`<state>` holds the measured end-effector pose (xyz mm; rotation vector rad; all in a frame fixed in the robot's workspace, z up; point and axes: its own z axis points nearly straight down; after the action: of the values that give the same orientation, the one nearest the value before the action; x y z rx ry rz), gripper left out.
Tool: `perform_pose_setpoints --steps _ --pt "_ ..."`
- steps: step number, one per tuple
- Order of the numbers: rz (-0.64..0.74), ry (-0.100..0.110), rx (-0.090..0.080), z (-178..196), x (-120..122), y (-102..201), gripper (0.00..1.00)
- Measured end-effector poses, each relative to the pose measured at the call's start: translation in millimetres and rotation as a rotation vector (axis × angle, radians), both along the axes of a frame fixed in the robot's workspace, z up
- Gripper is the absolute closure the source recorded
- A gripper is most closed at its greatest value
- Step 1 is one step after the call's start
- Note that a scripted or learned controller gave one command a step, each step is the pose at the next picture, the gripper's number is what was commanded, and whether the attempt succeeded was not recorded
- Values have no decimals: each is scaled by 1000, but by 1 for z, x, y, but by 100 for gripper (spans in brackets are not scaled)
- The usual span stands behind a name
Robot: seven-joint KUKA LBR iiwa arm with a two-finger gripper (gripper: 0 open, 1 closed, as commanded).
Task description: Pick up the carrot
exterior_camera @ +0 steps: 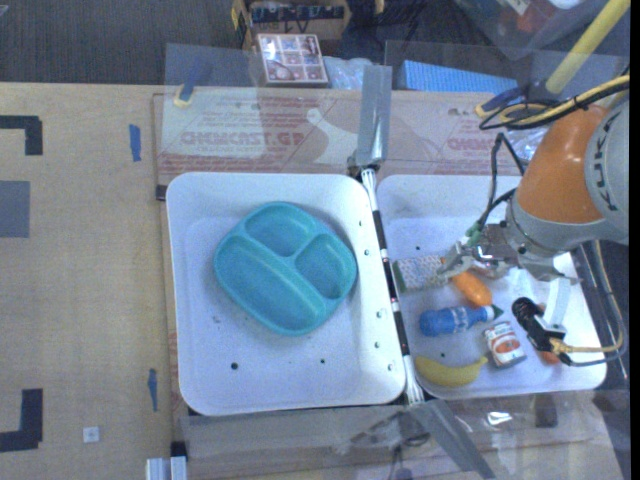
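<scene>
Your small orange carrot [472,288] lies in the right white bin [400,200], directly beneath the tool [468,260]; you cannot tell the tool's state. Beside it: blue bottle [455,319], yellow banana [449,370], small labelled can [503,344]. Left white bin [200,368] holds a teal divided plate [285,267].

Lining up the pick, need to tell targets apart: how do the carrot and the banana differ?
The carrot is orange; the banana is yellow. The carrot is short and stubby, the banana longer and curved. The carrot lies right by the tool, the banana at the bin's near edge, away from it. Both lie in the right bin.
</scene>
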<state>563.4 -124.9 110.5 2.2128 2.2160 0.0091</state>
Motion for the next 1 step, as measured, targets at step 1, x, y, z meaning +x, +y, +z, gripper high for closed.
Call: perform_pose_setpoints --steps 1 --pt "31 5 6 -18 36 -17 0"
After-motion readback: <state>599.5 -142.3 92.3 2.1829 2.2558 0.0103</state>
